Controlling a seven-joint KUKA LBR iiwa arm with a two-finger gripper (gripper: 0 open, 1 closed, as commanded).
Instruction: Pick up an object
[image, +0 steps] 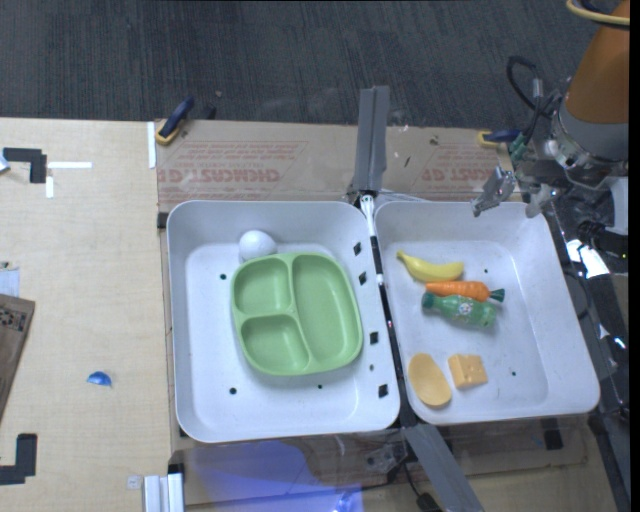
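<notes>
Hovering fingers (510, 195) apart, empty, over five toy foods (462, 310); one green tray (297, 313).

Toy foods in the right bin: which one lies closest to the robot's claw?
The yellow banana. It lies at the top of the group, nearest the gripper over the bin's far edge. The carrot, green bottle and the two pieces below sit farther off.

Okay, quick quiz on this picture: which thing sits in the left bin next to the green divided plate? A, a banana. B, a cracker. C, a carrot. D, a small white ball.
D: the white ball rests at the upper left edge of the green plate in the left bin, while the banana, carrot and cracker lie in the right bin.
</notes>
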